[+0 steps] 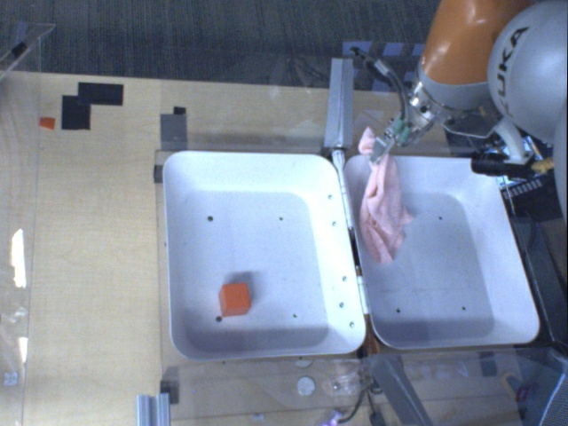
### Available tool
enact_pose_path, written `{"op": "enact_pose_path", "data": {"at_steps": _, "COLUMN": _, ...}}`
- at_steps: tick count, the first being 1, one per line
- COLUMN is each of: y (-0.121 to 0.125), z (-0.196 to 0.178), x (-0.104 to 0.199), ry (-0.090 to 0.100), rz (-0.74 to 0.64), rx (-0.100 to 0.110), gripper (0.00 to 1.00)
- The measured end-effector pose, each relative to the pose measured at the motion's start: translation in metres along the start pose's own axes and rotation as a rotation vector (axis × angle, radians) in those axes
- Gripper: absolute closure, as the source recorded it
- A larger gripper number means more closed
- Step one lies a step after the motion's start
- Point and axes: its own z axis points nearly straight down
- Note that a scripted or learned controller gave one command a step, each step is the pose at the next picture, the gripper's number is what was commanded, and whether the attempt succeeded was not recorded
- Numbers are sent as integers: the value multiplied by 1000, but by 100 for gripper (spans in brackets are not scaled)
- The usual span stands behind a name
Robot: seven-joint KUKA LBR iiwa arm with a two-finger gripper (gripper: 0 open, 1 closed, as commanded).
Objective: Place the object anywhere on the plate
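Note:
A pink cloth [383, 211] hangs limp over the left side of the right bin [479, 327], close to the divider between the bins. Its top end is pinched in my gripper [385, 144], which is shut on it above the right bin's far left corner. The cloth's lower end dangles toward the bin floor; I cannot tell whether it touches. The grey arm with its orange band [466, 25] comes in from the upper right.
A small orange block [235, 299] lies in the left bin [266, 185], near its front left. Metal posts [337, 105] stand at the far edge between the bins. Black markers [89, 103] sit on the wooden bench at far left.

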Motion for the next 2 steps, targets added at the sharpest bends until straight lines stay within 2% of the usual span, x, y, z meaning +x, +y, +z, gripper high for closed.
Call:
{"op": "enact_pose_path", "data": {"at_steps": 1, "y": -9, "z": 4, "x": 52, "ry": 4, "rz": -401, "rx": 1, "gripper": 100}}
{"op": "enact_pose_path", "data": {"at_steps": 2, "y": -11, "z": -7, "x": 108, "ry": 3, "rz": -801, "rx": -2, "gripper": 100}}
